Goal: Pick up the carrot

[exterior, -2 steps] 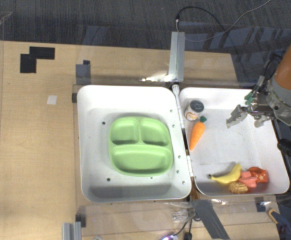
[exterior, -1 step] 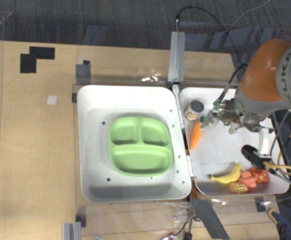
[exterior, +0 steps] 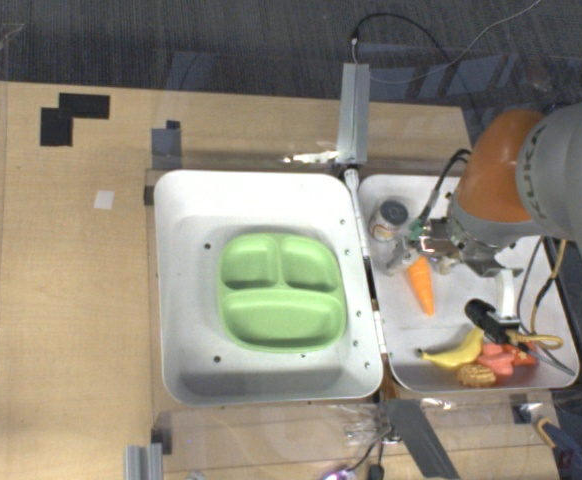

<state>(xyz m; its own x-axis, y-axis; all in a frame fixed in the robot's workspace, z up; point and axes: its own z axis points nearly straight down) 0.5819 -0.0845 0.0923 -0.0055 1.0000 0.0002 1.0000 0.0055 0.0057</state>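
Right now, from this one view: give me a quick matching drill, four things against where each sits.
Things:
1. green tray
2. carrot
3. banana
4. gripper

Places:
A. near front edge of right bin
B. just above the carrot's top end
C. middle of left bin
D. middle of right bin, lying flat

Pairs: 1-C, 2-D, 3-A, 4-B

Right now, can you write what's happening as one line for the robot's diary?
stage: reaching | gripper: over carrot's top end | carrot: lying in right bin, not lifted | green tray: left bin
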